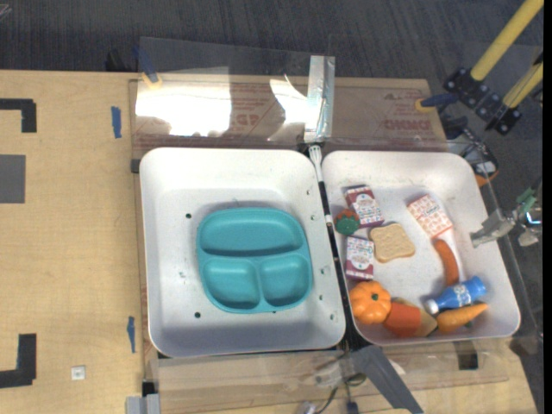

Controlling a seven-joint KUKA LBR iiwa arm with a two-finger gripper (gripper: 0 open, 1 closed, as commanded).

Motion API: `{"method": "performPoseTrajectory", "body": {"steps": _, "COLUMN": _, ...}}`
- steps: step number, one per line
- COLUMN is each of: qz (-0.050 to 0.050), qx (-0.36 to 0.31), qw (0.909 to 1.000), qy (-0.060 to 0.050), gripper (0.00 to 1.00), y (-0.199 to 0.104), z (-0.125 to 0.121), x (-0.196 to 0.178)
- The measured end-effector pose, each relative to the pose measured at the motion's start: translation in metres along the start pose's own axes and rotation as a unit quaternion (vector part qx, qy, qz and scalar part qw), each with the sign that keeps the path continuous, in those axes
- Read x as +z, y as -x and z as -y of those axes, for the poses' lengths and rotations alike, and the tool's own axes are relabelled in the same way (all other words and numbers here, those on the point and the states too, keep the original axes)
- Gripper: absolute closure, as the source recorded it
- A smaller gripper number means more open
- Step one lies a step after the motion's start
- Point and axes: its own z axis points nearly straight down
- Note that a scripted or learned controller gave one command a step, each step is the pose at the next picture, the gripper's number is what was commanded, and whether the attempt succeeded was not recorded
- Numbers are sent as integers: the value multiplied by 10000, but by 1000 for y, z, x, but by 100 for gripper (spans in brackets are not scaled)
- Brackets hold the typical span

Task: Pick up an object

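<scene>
The right white bin [405, 159] holds several toy foods. A red-labelled carton [364, 203] and a pink-and-white carton [429, 215] lie toward the back. A slice of bread [394, 242] sits in the middle, with another small carton [360, 257] and a green round piece [347, 225] on its left. An orange-red sausage [447, 260] lies to the bread's right. Along the front edge are an orange pumpkin [370, 303], a red piece [404, 317], a blue bottle [455, 297] and an orange carrot [461, 317].
The left white bin [164, 188] holds a teal divided plate [253, 260]. A metal clamp [493, 228] pokes over the right bin's right rim. Yellow stand legs [509, 33] cross the upper right. A clear plastic panel [224, 102] stands behind the bins.
</scene>
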Motion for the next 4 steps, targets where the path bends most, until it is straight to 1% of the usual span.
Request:
{"method": "performPoseTrajectory", "body": {"steps": 1, "qz": -3, "qx": -1198, "qw": 9928, "qy": -3, "gripper": 0, "y": -22, "z": -32, "x": 43}}
{"method": "performPoseTrajectory", "body": {"steps": 2, "qz": -8, "qx": -2003, "qw": 9797, "qy": -11, "gripper": 0, "y": -58, "z": -13, "x": 100}}
{"method": "performPoseTrajectory", "body": {"steps": 3, "qz": 16, "qx": -1745, "qw": 9847, "qy": 38, "gripper": 0, "y": -66, "z": -38, "x": 161}}
{"method": "performPoseTrajectory", "body": {"steps": 4, "qz": 5, "qx": -484, "qw": 9988, "qy": 33, "gripper": 0, "y": -91, "z": -89, "x": 162}}
